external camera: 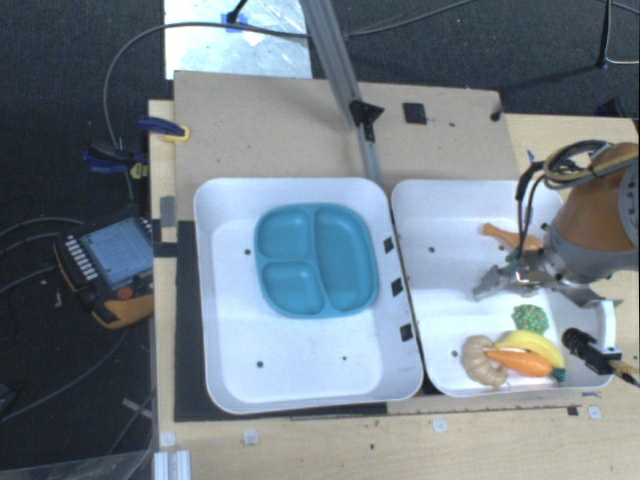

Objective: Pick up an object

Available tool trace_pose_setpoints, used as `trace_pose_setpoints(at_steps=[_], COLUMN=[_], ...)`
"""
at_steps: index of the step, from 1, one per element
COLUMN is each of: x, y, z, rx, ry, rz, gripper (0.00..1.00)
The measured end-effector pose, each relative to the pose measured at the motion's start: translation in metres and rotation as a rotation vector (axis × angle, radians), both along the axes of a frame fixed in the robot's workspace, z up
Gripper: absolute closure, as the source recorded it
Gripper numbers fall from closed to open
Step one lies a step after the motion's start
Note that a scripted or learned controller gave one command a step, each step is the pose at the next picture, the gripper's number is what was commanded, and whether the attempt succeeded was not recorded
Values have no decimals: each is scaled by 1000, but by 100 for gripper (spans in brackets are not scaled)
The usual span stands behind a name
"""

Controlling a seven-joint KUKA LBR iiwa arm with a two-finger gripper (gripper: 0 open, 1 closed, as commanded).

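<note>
The gripper (492,284) hangs low over the right bin (440,218), and whether it is apart or together cannot be told. Nothing is lifted yet: the banana (532,343), carrot (520,362) and broccoli (530,317) lie just beside it near the bin's front corner

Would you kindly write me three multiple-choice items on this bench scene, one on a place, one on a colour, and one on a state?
1. Where does the blue three-compartment plastic plate lie?
A. in the left white bin
B. in the right white bin
C. on the brown board behind the bins

2. What colour is the small broccoli-shaped toy?
A. red
B. green
C. purple

3. How do the yellow toy banana and orange toy carrot lie?
A. far apart
B. touching, side by side
C. in separate bins

Answers: 1 A, the plate rests in the left white bin. 2 B, it is plainly green. 3 B, both lie together in the right white bin, below the claw.
</note>
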State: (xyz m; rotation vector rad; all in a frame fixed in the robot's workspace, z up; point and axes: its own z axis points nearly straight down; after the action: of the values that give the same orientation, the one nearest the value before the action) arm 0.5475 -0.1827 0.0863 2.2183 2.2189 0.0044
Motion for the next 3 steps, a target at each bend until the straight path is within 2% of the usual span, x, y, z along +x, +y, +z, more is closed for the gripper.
trace_pose_setpoints(at_steps=[1, 2, 3], x=[2, 4, 3], y=[-1, -8, -19], z=[13, 59, 114], rx=[-2, -1, -2], ry=[-8, 0, -2], rz=[0, 2, -1], gripper=[100, 100, 100])
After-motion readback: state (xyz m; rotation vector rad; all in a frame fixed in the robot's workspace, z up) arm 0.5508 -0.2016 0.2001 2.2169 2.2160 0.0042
